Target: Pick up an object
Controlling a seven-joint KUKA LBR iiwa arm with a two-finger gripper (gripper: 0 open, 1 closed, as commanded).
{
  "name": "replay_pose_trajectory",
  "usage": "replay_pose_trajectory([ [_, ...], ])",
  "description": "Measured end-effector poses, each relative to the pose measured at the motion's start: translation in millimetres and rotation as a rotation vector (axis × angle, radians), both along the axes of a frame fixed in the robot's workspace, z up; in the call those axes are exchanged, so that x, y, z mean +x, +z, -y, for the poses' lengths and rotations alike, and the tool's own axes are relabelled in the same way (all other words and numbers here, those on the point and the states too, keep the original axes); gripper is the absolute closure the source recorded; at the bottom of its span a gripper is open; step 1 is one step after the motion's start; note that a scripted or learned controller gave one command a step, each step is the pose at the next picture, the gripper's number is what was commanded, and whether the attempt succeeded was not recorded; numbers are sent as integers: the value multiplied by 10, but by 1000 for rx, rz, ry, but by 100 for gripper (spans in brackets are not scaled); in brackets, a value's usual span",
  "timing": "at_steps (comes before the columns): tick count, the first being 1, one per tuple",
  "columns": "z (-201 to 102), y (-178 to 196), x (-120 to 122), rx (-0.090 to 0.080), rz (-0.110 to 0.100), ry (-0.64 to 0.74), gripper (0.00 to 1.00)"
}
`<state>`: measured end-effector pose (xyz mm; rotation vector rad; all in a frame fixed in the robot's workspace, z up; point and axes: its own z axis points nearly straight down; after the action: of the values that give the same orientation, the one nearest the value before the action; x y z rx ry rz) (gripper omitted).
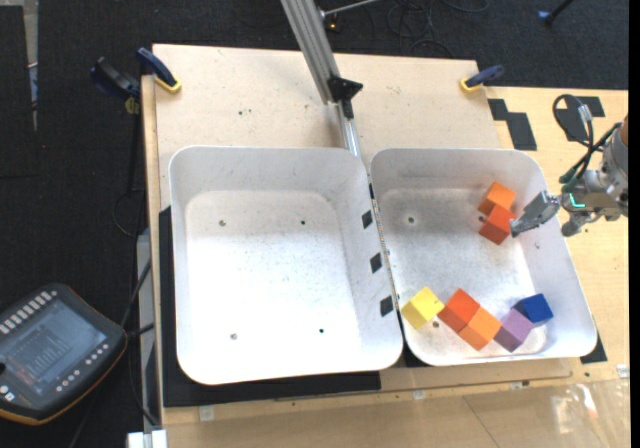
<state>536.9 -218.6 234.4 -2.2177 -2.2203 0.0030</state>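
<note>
While the gripper point(553, 214) hangs at the right bin's point(455, 168) edge near an orange block point(496, 213), finger state: cannot tell.

Stock count, as seen over my worktop point(260, 106):

- White bins: 2, left bin point(200, 176), right bin point(430, 171).
- Blocks, all in right bin: 7 counted.
  - Orange: 2, upper orange block point(499, 199), lower orange block point(481, 326).
  - Red-orange: 2, one point(494, 227) by upper orange, one point(460, 308) in lower row.
  - Yellow block point(423, 306): 1.
  - Purple block point(514, 328): 1.
  - Blue block point(535, 308): 1.
- Clamps on worktop back edge: 2, left clamp point(158, 71), right clamp point(481, 78).
- Handheld pendant point(50, 351): 1.
- My claw point(548, 212): 1.
</note>
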Motion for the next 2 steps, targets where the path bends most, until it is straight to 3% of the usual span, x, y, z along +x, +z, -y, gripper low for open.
replay_pose_trajectory([
  [1, 0, 20, 8, -1, 4, 1, 0],
  [2, -60, -471, -71, 0, -1, -1, 0],
])
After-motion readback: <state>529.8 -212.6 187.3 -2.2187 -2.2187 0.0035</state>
